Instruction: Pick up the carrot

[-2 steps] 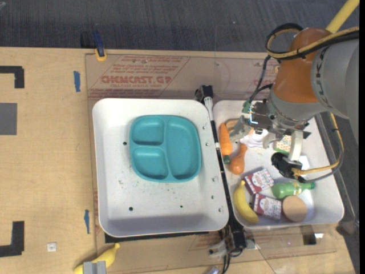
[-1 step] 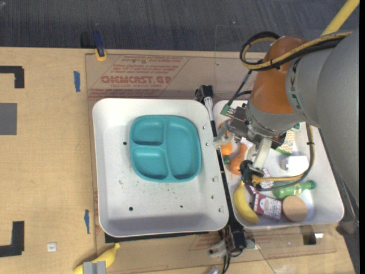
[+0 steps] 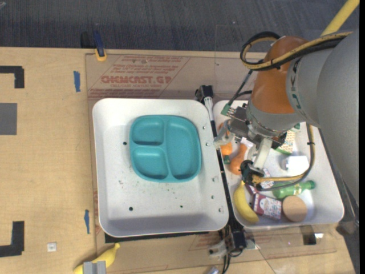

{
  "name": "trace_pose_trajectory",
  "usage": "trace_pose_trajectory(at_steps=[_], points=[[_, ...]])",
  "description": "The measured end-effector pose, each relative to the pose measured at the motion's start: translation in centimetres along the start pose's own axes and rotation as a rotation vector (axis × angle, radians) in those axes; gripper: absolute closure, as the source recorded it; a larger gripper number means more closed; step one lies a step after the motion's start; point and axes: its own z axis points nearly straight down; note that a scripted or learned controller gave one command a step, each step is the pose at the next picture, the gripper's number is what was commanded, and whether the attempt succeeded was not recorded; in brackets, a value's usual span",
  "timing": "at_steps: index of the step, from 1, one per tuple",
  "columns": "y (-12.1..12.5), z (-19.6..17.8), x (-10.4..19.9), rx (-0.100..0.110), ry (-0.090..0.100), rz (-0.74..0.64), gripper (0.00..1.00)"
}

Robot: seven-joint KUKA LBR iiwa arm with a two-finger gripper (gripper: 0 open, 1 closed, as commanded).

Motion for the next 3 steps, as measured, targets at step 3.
trace_pose_trajectory(at_steps=[3], points=[[2.4,0.0,1.1,-0.008,0.002,0.640,0.00]])
